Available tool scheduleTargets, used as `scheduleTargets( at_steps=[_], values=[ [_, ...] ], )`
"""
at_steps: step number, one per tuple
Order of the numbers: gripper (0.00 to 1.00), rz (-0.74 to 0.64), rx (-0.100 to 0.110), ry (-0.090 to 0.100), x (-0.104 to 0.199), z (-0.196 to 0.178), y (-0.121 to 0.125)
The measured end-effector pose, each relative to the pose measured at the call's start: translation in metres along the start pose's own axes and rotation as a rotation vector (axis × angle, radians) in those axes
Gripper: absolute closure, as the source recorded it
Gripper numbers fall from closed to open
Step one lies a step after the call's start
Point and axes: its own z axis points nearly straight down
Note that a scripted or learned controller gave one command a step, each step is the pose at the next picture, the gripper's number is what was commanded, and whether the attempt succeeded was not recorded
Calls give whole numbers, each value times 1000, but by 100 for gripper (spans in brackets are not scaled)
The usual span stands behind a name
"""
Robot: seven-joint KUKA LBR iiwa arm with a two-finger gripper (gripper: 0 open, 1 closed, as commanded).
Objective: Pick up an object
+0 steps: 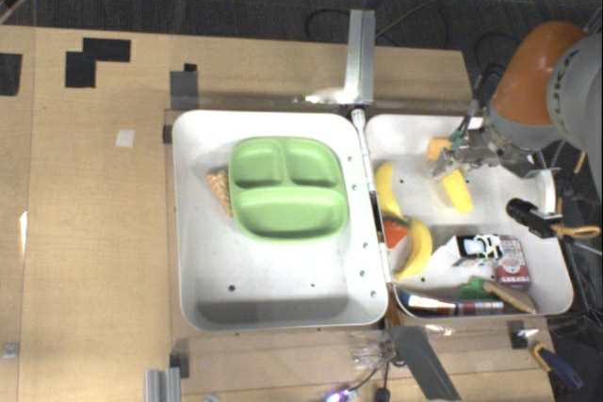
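Two bananas [400,219], one green tray [285,186]

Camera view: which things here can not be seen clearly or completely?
- Gripper: too small and cluttered in the camera view to judge its state above the yellow block.
- Tan object: partly hidden under the green divided plate in the left bin.
- Small carton: print too small to read.
- Arm: cut off by the right edge.
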Motion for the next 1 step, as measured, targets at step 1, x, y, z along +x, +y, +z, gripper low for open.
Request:
scheduleTargets(
  at_steps=[1],
  values=[
    [100, 83, 14, 2, 83, -83, 27]
  ],
)
